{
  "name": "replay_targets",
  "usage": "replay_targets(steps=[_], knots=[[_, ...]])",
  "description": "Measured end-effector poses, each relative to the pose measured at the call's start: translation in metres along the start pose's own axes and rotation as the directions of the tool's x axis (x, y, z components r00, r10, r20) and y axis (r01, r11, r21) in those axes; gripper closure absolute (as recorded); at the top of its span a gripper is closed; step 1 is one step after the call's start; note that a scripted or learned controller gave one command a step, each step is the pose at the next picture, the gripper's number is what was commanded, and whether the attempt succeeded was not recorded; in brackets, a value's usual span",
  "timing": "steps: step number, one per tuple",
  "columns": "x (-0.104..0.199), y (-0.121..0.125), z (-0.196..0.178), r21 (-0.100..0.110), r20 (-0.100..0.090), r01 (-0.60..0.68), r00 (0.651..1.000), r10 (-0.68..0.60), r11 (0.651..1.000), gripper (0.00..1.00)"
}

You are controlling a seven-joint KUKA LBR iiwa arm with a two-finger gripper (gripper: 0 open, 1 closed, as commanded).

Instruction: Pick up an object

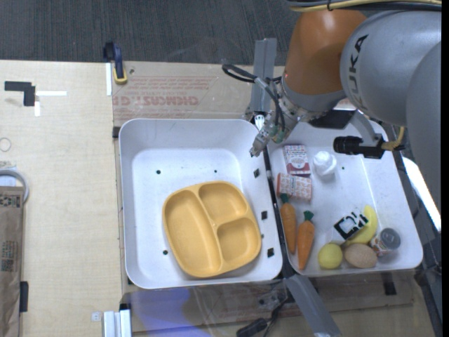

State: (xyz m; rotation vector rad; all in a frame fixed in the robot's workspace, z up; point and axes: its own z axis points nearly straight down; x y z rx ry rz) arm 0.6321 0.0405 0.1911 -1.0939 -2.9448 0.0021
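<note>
My gripper [264, 135] hangs over the back end of the divider between the two bins, under the orange wrist band [319, 48]. Nothing shows in its grasp. Just right of it in the right bin [410, 255] lie a red-and-white carton [297, 160], a small red packet [295, 187] and a white cap-shaped piece [323, 163]. Nearer the front lie two carrots [288, 225] [305, 239], a lemon [330, 256], a tan egg-shaped item [360, 255], a banana with a black tag [359, 223] and a small can [388, 239].
A yellow divided plate [210, 227] lies in the left bin [140, 146], toward its front. The grey arm covers the back right of the right bin. Cardboard [175, 90] lies behind the bins, and a wooden bench top [56, 188] extends to the left.
</note>
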Motion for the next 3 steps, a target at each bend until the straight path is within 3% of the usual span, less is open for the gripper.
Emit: replay_targets(steps=[1, 2, 3], knots=[[0.005, -0.002, -0.166, -0.002, 0.004, 0.214, 0.977, -0.214, 0.977, 1.0], [0.004, 0.014, -0.09, 0.0, 0.001, 0.244, 0.97, -0.244, 0.97, 1.0], [0.013, 0.012, -0.169, -0.002, 0.005, 0.586, 0.81, -0.586, 0.81, 1.0]])
